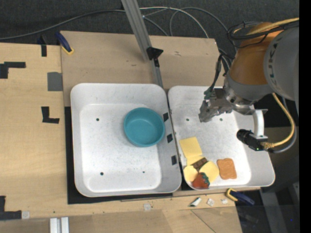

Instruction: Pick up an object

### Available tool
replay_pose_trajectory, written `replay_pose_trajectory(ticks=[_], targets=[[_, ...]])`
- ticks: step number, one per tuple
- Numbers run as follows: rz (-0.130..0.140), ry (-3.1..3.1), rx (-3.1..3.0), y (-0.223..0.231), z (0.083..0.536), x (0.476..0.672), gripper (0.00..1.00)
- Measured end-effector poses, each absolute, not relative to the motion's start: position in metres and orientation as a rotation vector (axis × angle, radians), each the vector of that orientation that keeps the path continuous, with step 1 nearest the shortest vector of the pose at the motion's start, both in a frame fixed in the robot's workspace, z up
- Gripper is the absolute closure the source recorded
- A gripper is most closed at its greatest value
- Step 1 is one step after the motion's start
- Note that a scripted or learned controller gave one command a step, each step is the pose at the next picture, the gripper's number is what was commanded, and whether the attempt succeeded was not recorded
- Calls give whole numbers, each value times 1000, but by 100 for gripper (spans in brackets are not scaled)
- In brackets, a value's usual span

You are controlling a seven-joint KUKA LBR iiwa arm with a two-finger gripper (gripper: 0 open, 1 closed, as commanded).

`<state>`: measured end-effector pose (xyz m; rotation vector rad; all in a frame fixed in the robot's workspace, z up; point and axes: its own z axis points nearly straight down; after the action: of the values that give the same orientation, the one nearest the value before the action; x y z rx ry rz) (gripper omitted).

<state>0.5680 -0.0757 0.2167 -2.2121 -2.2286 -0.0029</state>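
Observation:
My gripper [206, 114] hangs over the upper middle of the right bin [184, 101], with nothing seen between its fingers. Below it, near the bin's front left, lies a yellow square block [190, 146]. In front of that sits a small heap: a yellow piece [210, 169], a dark brown piece [199, 163] and a red and green item [200, 180]. An orange slab [227, 168] lies to the right of the heap. A blue bowl [143, 126] stands upright in the left bin [87, 106], near its right side.
A grey metal pole [138, 23] slants down from the top to the gap between the bins. Cables [184, 18] run across the dark back. The wooden bench [29, 106] stretches to the left. The arm's body [262, 67] looms over the right bin's far right.

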Motion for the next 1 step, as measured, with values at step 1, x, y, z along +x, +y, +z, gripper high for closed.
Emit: replay_pose_trajectory(ticks=[1], targets=[[-2,-2228,-2211,-22,224,579,100]])
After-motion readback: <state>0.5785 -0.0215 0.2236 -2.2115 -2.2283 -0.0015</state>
